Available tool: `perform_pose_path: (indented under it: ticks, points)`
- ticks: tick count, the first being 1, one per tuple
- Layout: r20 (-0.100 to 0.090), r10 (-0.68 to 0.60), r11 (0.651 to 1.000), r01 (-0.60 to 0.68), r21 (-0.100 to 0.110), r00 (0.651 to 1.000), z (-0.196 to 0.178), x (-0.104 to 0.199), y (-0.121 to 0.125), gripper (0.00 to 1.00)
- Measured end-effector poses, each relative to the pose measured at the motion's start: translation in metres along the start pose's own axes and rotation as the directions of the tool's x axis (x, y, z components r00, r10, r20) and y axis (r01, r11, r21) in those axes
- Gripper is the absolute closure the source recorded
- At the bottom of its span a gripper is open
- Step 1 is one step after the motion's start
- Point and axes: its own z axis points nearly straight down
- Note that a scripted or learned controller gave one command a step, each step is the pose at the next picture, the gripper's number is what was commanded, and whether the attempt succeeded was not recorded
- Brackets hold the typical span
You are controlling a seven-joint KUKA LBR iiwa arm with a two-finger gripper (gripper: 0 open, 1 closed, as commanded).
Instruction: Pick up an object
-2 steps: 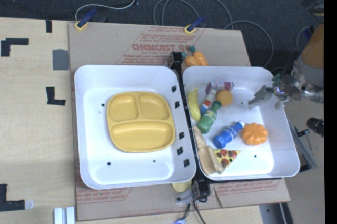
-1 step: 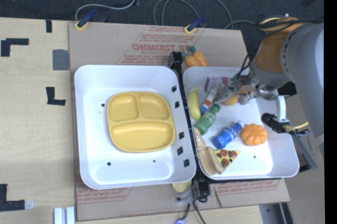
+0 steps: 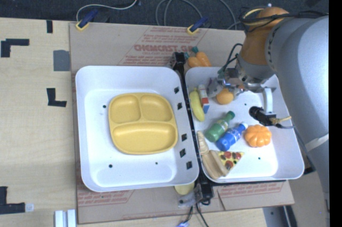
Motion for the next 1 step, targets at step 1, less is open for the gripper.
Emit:
perform_pose_path:
  ticks: [1]
  points:
    - [-0.014, 0.004, 1.0, -0.004, -0.003, 1.0, -0.0102, 0.0036, 0.0011, 1.0]
